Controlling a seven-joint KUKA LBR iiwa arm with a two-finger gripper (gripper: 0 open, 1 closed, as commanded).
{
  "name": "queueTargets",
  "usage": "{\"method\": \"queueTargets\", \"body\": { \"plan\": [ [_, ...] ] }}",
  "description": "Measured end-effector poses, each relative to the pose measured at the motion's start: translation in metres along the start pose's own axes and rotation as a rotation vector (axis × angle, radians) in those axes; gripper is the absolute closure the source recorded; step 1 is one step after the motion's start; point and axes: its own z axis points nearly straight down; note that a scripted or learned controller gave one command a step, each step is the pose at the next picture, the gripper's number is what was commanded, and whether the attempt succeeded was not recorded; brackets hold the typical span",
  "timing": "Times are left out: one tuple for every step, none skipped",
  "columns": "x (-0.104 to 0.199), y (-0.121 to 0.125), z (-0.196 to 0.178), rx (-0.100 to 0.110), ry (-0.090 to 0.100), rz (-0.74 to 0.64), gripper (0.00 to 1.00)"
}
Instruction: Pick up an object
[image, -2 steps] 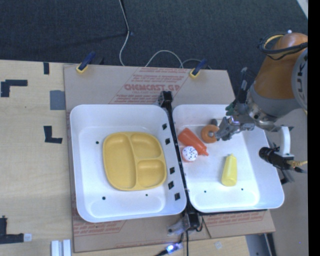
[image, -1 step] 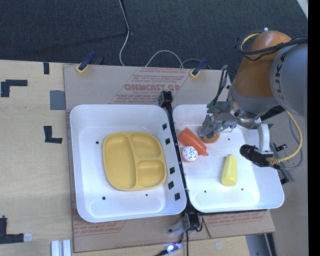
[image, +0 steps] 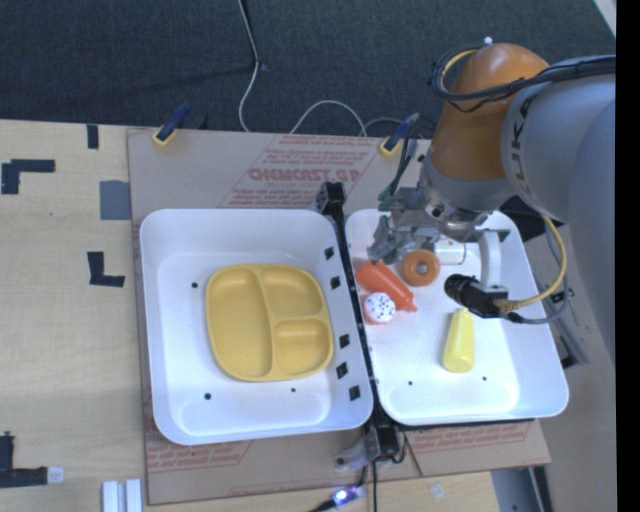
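In the right bin (image: 520, 395) lie an orange carrot-like piece (image: 387, 283), an orange ring-shaped piece (image: 420, 267), a white die with red dots (image: 379, 308) and a yellow block (image: 459, 340). My gripper (image: 402, 243) hangs over the bin's far left part, just above the carrot piece and the ring. Its fingers point down close to both, and nothing visibly sits between them.
The left bin (image: 170, 300) holds a yellow divided tray (image: 268, 320). Black clips run along the wall between the two bins (image: 345, 300). A black part with a cable (image: 470, 292) sticks out over the right bin. Clamps and wires lie at the cardboard's far edge.
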Motion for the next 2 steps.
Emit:
{"method": "queueTargets", "body": {
  "plan": [
    [0.047, 0.008, 0.002, 0.001, -0.001, 0.001, 1.00],
    [0.100, 0.022, 0.017, 0.001, -0.001, 0.001, 1.00]
  ]
}}
